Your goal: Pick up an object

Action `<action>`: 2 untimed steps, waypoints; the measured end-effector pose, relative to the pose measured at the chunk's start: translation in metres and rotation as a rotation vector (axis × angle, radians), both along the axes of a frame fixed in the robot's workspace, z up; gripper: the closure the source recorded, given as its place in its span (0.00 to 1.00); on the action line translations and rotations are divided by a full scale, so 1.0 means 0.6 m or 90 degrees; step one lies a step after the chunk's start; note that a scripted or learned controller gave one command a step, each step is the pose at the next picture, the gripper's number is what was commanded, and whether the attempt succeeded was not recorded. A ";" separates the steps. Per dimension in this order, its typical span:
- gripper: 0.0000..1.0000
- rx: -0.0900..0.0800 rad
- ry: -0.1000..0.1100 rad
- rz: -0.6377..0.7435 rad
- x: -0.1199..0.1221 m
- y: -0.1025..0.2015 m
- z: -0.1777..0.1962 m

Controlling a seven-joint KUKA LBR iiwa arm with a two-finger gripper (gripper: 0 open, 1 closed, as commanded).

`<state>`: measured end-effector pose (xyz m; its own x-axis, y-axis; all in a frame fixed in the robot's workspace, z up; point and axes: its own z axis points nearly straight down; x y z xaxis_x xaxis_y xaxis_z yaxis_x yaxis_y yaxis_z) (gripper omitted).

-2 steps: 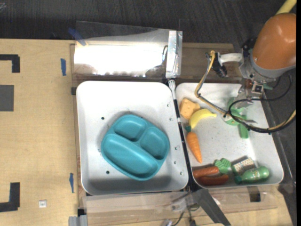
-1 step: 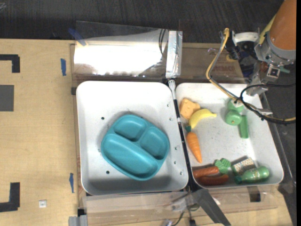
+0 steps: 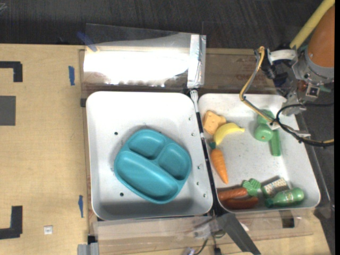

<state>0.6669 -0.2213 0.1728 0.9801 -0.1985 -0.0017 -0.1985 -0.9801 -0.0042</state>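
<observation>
Two white bins, toys heaped in the right one (image 3: 297, 158).
My gripper (image 3: 291, 97) hangs at that bin's far right corner; whether it is open or closed I cannot tell. Just beside it lies a green plastic toy vegetable (image 3: 264, 130), with a yellow toy banana (image 3: 227, 132) and orange toy carrot (image 3: 219, 164) further left. A teal divided plate (image 3: 153, 164) sits in the left bin (image 3: 101, 142).

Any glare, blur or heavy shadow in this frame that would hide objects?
Camera view: strong glare on the clear plastic sheet behind the bins washes out its surface; the arm at the upper right looks soft; the blue divided plate and toy food, such as the banana, are evenly lit and legible.
</observation>
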 end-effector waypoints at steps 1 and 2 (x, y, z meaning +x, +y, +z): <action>1.00 0.001 0.001 0.003 0.001 0.087 -0.043; 1.00 0.000 0.000 -0.001 0.000 0.072 -0.081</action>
